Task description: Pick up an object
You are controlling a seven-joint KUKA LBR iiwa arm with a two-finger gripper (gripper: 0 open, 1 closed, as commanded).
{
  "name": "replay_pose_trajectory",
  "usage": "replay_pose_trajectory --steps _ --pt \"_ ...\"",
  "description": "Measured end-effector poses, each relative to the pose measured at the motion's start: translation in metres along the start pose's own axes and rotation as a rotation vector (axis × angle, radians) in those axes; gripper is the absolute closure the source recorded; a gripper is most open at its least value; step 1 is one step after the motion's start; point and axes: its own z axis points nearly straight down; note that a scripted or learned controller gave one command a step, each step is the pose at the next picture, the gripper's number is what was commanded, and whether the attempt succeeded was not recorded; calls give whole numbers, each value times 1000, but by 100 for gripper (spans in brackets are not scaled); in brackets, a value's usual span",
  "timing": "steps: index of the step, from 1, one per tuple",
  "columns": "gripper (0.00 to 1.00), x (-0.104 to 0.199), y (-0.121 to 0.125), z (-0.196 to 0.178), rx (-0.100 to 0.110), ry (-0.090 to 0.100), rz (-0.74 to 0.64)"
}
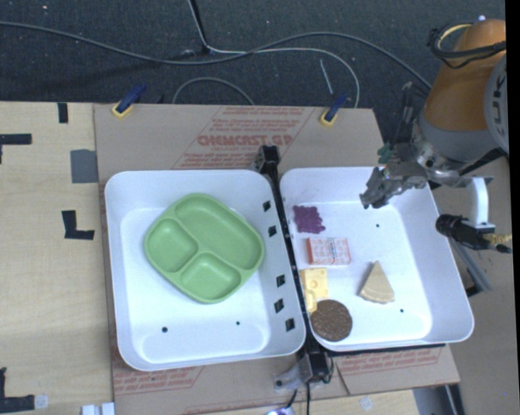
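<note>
Judging by shape, the pale wedge-shaped cheese piece (377, 284) is deemed light and stiff, best gripped across its flat sides; jaw state cannot be told.

This looks like a robotics lab or test cell rather than a home. The grey arm (461, 110) with its orange band reaches over two white bins (125, 250) set on a cardboard sheet (240, 135) clamped to a pale bench (41, 278). Loose cables (237, 52) trail across dark carpet beyond the arm. Black tape marks (73, 226), perhaps calibration guides, dot the bench far to the gripper's side.
</note>
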Motion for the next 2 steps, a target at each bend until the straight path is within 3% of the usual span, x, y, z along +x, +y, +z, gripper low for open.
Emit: replay_pose_trajectory --steps 2 --pt "100 110 29 14 5 2 -5"
